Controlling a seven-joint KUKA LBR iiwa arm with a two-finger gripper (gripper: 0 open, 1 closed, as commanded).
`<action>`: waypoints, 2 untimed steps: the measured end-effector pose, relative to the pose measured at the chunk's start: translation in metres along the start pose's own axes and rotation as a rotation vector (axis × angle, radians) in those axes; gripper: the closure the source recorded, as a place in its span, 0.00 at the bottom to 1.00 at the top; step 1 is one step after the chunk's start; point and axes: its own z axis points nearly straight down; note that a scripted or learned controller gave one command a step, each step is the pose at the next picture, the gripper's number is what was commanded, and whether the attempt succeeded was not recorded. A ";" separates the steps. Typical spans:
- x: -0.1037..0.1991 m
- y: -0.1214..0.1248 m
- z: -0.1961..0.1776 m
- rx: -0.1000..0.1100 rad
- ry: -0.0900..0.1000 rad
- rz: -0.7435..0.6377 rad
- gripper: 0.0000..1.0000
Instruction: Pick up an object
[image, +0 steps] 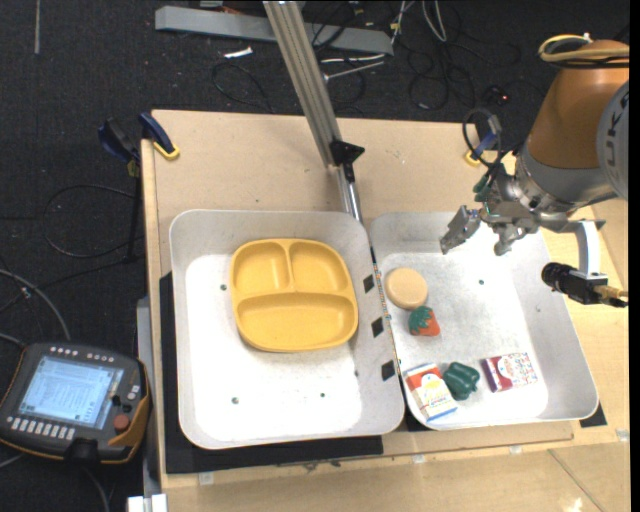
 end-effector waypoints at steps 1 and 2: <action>0.000 0.000 0.000 0.000 0.000 0.000 0.00; 0.001 -0.003 0.064 0.007 0.000 0.003 0.00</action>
